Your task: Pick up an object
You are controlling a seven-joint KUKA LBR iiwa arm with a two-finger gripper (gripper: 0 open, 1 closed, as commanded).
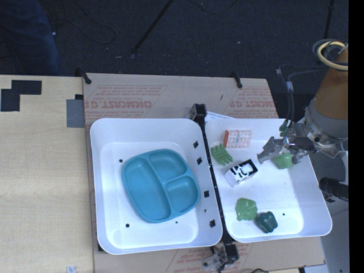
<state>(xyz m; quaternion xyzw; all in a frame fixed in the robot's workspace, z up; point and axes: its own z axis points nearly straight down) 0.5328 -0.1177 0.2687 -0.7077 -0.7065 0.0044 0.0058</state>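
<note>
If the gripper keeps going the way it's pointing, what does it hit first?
Pointing toward the picture's left, the gripper would probably meet the black and white object first, lying just ahead in the right bin; height above it is unclear.

Desk (40,181): pale wood-grain top, left side bearing dark grey square markers (74,112). Cardboard sheet (159,95): brown, red mirrored lettering, laid over the desk's middle. Floor (170,27): dark, dim, crossed by thin black cables (153,21). Lighting: bright on desk, low beyond.
</note>
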